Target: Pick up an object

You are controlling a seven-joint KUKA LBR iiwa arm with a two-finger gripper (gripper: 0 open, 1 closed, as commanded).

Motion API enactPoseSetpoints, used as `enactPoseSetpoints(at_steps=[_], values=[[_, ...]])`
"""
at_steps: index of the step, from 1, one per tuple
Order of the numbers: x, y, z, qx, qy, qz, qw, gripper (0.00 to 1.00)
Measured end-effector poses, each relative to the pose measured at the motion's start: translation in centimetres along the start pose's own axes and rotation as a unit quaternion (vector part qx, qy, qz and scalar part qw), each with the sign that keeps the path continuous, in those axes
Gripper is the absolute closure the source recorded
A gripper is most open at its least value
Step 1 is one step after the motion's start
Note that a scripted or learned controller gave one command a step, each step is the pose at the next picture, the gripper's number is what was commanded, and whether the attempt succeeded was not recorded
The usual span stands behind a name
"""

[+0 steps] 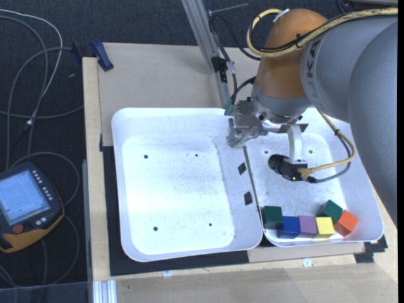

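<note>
- The grey arm (353, 55) reaches over the right bin (353, 188).
- The gripper (243, 131) hangs at that bin's far left corner; I cannot tell its state.
- Along the bin's near wall: dark green block (273, 215), blue block (291, 225), purple block (307, 224), yellow block (324, 225), orange block (346, 221), green block (331, 208).

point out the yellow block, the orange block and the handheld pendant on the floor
yellow block (324, 225): camera view, on its top face, near the front edge of the right bin.
orange block (346, 221): camera view, on its top face, rightmost in the row.
handheld pendant (24, 194): camera view, on its lit screen.
</note>
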State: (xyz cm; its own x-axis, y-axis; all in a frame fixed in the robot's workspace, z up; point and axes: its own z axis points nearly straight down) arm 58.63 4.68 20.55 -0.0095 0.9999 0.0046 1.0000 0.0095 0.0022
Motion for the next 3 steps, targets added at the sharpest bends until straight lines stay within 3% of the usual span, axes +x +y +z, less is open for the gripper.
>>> enactPoseSetpoints(at_steps=[3], values=[[-0.4, 0.2, -3.1, -0.001, -0.001, 0.001, 1.0000, 1.00]])
